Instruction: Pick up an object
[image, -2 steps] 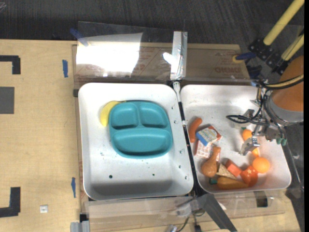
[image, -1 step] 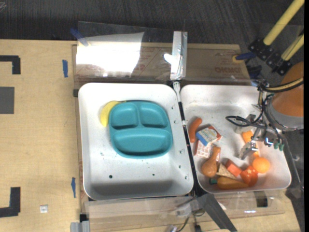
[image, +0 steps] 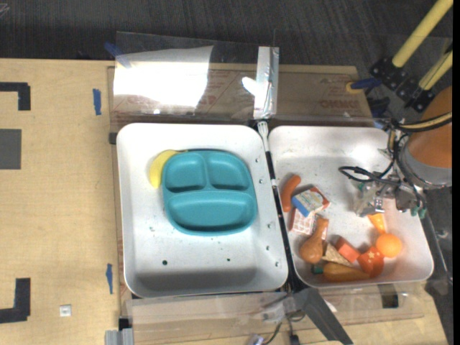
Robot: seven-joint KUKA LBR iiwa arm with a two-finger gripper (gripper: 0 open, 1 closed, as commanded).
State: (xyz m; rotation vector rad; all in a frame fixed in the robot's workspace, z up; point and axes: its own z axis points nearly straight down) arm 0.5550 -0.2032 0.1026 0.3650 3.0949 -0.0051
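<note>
Camera view puts your gripper [image: 374,204] low in the right bin [image: 316,144], above an orange piece [image: 378,223]. You cannot tell its grasp state.

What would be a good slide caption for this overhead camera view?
Robot arm's pincer hovers over toy food in the right bin; a teal divided tray fills the left bin.

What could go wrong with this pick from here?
1. The tool sits over the right bin near a small orange piece; the orange ball beside it may roll off if nudged.
2. The toys at the bin's near edge lie packed together, so a grasp there could catch two or slip.
</note>
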